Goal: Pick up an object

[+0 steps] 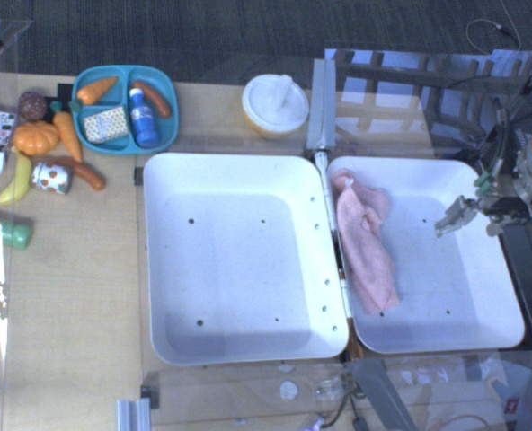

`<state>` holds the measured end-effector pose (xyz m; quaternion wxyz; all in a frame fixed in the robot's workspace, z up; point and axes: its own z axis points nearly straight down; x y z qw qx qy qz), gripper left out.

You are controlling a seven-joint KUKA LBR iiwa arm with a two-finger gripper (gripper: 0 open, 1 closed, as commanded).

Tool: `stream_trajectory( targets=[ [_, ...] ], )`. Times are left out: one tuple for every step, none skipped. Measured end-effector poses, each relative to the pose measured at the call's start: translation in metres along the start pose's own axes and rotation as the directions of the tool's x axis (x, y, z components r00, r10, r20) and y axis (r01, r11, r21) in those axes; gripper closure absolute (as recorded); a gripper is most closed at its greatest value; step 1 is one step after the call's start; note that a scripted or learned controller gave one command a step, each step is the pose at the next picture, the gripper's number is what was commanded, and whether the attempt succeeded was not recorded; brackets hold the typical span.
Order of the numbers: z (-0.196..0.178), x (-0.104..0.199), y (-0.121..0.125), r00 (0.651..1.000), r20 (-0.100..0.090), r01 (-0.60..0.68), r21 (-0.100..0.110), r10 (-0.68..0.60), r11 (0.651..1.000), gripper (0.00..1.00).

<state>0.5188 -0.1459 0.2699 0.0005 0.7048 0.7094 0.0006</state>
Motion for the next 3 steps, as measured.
stream_trajectory(
  targets=[
    [-0.105,0.008,-0.008,1.0,0.002,0.013,-0.004,-0.013,1.0,0.0],
    [-0.069,0.022,-0.006,0.967,0.0,-0.255,0.001,0.255,0.967,0.0],
    [0.097,0.053,0.014,0.992,0.0,-0.129,0.002,0.129,0.992,0.0]
  ],
)
